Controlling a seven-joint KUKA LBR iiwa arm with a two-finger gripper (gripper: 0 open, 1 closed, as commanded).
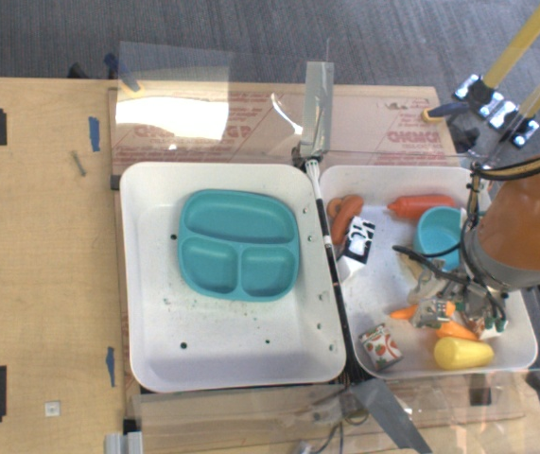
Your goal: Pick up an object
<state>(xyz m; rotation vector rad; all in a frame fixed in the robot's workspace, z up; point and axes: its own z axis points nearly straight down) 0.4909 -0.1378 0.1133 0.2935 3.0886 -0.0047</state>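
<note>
Objects sit scattered in the right bin (525,343): an orange hot dog (345,218) by the divider, another orange piece (423,203) at the back, a blue cup (438,234), a black-and-white tag (358,238), a patterned cup (381,345) at the front, a yellow lemon (461,352) and a carrot (455,329) just beside it. Gripper (451,303) is low over the carrot area, amid wires; finger state cannot be told. Left bin (147,282) holds a teal divided plate (238,244).

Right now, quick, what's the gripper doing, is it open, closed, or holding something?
Gripper: low in the right bin, among the small orange pieces just above the yellow object; whether it is open, closed or holding anything cannot be told.
</note>
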